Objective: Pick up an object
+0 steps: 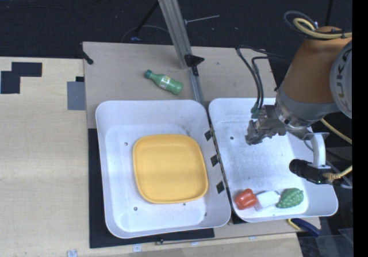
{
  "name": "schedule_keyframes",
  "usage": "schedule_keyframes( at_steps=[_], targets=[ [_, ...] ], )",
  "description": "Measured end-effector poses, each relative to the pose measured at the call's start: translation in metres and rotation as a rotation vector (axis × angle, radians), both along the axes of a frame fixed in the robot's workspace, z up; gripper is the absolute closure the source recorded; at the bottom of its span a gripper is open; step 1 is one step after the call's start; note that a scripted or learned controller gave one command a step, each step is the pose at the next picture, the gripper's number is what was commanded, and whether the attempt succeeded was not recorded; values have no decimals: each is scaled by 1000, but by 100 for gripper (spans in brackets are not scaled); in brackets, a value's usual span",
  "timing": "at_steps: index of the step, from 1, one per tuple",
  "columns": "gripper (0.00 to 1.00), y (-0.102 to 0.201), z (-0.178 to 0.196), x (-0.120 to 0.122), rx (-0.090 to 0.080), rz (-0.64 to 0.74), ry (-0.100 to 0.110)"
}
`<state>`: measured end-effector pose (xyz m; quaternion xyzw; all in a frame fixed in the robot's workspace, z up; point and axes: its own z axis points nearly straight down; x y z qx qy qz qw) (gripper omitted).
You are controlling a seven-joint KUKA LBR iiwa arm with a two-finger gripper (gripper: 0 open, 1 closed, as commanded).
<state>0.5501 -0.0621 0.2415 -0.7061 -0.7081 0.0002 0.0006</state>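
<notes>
In the right bin (pixel 236 113) three small things lie along the near edge: a red pepper-like piece (pixel 245 198), a white block (pixel 267 199) and a green bumpy piece (pixel 290 198). My gripper (pixel 255 137) hangs over the middle of that bin, well above and behind these three, and nothing shows between its fingers. A yellow square plate (pixel 169 167) lies flat in the left bin (pixel 112 129).
A green bottle (pixel 164 81) lies on its side on the bench behind the left bin. A slanted metal rail (pixel 177 20) stands behind the gap between the bins. Black clips (pixel 214 160) sit on the divider. Cables (pixel 256 77) trail from the arm.
</notes>
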Motion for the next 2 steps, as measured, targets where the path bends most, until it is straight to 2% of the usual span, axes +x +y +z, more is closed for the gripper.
schedule_keyframes(
  at_steps=[2],
  targets=[
    [100, 115, -2, 14, 0, 0, 0]
  ],
)
